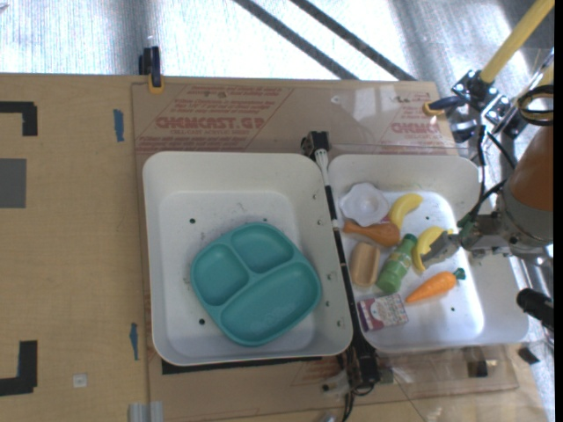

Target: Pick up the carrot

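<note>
Gripper [450,240] hovers in the right bin [501,319], finger state unclear; carrot [433,287] lies free just beside it toward the counter's front edge.

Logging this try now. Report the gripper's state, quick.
Gripper: cannot be told whether it is open or closed. It sits low in the right bin, beside a banana, with the carrot lying apart below it, not held.

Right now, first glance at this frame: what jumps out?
The teal divided plate dominates the left bin. The right bin is crowded with toy food: the carrot lies near its front, beside a green bottle, with two bananas behind. The tool hangs just above the carrot.
</note>
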You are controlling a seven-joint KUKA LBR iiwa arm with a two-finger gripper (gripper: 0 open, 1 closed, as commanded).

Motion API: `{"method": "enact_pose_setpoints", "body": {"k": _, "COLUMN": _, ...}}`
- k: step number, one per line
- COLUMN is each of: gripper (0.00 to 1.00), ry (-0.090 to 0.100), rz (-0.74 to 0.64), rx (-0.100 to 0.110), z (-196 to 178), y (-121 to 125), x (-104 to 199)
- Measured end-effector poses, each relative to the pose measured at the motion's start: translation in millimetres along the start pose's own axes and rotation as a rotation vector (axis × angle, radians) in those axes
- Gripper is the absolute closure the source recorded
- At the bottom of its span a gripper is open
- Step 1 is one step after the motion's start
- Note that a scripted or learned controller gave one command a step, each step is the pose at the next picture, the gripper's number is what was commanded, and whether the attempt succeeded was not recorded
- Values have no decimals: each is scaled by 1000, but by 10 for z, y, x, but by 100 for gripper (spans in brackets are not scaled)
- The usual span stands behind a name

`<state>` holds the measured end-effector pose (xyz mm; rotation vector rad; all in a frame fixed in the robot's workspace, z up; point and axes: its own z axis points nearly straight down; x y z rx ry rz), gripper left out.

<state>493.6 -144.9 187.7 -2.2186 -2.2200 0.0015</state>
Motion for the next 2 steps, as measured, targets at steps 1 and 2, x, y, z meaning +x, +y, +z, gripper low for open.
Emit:
{"method": "enact_pose_setpoints", "body": {"k": 1, "gripper": 0, "ry": -3, "rz": 118, "rx": -9, "z": 917, "y": -105, "x": -142}}
{"method": "enact_pose_setpoints", "body": {"k": 2, "gripper": 100, "ry": -4, "rz": 121, "rx": -9, "z": 840, "y": -108, "x": -134}}
